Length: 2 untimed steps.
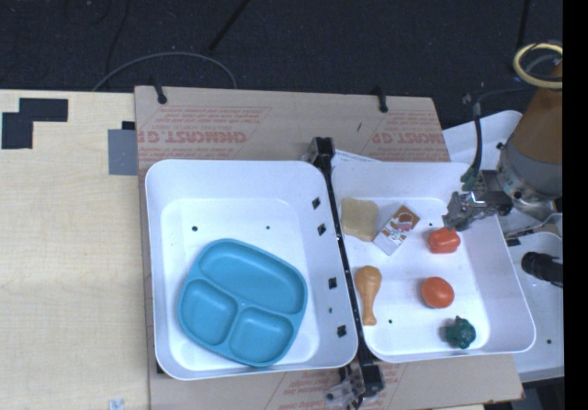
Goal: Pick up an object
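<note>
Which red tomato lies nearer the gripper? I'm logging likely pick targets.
The upper tomato, just below the gripper; the other tomato lies lower, beside the green piece.

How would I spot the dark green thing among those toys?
Look in the right bin, the one nearest the arm. In the corner closest to the camera lies the dark green lump, just below the lower red ball. It is the only green, bumpy piece there.

blue plate (243, 302) fills left bin (175, 187), right bin (514, 307) cluttered
</note>
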{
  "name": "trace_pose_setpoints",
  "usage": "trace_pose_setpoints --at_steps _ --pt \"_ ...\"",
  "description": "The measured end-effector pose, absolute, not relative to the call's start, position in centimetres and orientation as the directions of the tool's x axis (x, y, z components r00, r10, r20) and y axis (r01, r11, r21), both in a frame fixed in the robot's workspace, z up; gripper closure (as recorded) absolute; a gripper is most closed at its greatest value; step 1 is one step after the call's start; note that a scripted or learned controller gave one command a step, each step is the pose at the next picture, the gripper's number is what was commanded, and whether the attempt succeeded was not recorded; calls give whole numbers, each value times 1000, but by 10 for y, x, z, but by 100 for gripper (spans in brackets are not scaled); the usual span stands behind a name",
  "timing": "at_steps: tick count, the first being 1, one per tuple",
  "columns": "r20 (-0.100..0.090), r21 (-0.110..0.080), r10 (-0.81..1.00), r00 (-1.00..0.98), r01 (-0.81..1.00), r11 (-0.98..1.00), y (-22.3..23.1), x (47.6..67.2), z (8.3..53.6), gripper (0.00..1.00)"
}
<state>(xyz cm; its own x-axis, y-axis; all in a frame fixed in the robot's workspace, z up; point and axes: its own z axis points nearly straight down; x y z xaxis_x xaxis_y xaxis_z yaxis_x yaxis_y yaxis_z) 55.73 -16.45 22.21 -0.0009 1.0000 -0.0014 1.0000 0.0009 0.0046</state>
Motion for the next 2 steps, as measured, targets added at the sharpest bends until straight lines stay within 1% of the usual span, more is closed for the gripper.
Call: trace_pose_setpoints --at_steps 1,2 --pt "0 0 1000 -2 1000 2 -165 558 241 100" --pt "3 -3 1000 -4 1000 4 -118 554 247 100"
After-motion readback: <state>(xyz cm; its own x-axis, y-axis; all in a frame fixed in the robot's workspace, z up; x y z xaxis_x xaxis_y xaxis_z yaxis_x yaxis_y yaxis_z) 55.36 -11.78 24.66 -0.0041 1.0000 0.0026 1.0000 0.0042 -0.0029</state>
